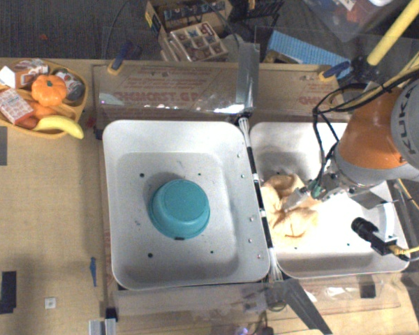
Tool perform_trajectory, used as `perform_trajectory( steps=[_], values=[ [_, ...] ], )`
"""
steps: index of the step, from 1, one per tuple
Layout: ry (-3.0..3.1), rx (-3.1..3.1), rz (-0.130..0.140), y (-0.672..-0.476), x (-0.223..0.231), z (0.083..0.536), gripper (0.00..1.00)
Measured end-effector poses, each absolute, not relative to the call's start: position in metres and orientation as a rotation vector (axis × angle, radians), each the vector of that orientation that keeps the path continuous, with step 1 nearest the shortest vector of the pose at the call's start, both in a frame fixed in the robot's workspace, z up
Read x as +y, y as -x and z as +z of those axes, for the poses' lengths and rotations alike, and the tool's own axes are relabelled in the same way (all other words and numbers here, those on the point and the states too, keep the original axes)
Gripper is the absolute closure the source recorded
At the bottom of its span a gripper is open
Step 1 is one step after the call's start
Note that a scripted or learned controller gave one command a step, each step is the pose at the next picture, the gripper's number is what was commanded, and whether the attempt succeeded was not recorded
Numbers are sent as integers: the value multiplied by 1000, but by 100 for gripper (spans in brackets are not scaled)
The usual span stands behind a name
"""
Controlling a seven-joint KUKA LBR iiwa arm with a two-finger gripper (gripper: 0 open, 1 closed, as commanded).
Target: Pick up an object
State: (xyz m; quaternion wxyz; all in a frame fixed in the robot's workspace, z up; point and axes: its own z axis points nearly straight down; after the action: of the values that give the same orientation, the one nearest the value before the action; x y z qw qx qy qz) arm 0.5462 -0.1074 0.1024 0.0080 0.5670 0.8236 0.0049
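The arm's gripper [309, 192] hangs in the right bin [293, 139], jaw opening impossible to tell, just above a pale, lumpy object [288, 211] that looks light and soft, best pinched across its narrow middle.

Count of the things on the bench — one arm, two bins, a few loose objects.

There were two white bins: the left bin [119, 152] held one teal bowl [180, 208], upside down, and the right bin [286, 142] held pale tan objects [288, 204] in one heap — I could not count them apart. One arm [373, 135] with one gripper [309, 192] reached in. At the far left stood one basket [0, 110] with one banana [59, 125], one small pumpkin [49, 89] and some small boxes.
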Motion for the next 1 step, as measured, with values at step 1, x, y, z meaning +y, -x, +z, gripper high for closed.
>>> perform_trajectory(
  steps=[1],
  values=[
    [-1513, 2739, 10, -569, -139, 91, 0]
  ],
)
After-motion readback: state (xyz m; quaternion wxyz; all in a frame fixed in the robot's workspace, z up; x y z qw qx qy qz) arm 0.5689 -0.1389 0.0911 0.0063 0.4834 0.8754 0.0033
